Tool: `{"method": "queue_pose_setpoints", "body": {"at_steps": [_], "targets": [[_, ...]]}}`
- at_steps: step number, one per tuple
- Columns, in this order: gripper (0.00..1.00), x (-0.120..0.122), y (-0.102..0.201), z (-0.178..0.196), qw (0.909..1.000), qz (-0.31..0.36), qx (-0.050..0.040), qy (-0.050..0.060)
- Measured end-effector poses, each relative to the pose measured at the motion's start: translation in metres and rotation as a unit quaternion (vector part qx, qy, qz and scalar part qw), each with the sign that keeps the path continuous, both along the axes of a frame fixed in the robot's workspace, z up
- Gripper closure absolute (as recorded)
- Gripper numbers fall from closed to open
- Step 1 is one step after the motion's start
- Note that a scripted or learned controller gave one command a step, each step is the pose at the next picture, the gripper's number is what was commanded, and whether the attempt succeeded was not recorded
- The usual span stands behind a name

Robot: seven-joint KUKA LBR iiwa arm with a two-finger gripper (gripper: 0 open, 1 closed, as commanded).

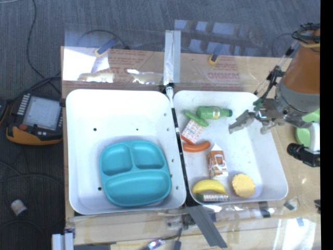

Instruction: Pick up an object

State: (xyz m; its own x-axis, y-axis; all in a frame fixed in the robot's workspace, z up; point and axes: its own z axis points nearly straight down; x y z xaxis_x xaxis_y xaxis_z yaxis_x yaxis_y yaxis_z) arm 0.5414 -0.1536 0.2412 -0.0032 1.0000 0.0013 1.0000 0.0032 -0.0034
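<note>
**Gripper poised over the cluttered right bin**

The shallow white right bin crowds a green plastic bottle, yellow banana and red sausage leftward. The grey two-finger gripper hangs spread wide, empty, over bare floor; descending there probably grabs nothing. Neighbouring items could jam a finger.

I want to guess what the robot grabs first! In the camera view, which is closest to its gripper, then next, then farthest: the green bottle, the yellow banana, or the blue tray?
Measured from the gripper:
1. Green bottle, just to its left in the right bin.
2. Yellow banana, at that bin's front edge.
3. Blue tray, over in the left bin.
</note>
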Motion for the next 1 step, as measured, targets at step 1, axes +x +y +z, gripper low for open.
{"method": "queue_pose_setpoints", "body": {"at_steps": [1], "targets": [[0.0,-0.0104,0.0513,-0.15,0.9996,0.027,-0.001,-0.004]]}}
